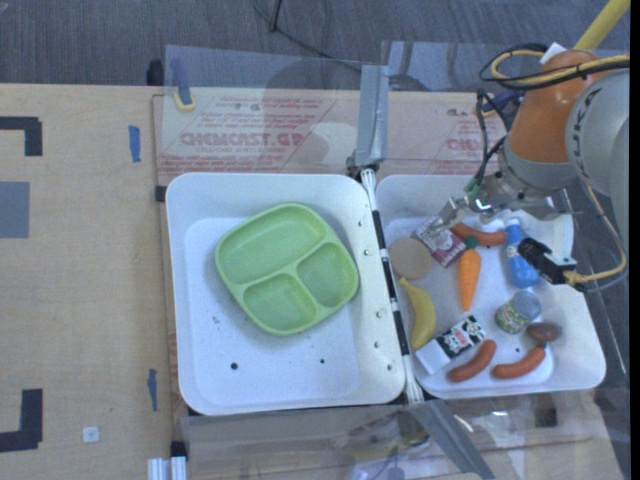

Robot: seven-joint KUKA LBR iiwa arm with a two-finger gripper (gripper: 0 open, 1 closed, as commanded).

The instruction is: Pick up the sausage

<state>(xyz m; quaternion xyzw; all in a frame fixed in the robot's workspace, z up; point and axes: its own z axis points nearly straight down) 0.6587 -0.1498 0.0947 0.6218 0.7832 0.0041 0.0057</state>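
A divided plate (287,268) lies in the left bin (190,368), while in the right bin (585,353) a carrot (468,278) lies between a banana (421,313) and a bottle (520,265), behind two sausages (472,362) side by side.

You have two reddish-brown sausages (471,361) lying flat at about five o'clock in the right bin (590,363), near its front rim: one tilted, the other sausage (519,366) just beside it.

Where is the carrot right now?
The carrot lies in the right bin, near its middle, between the banana and the blue bottle.
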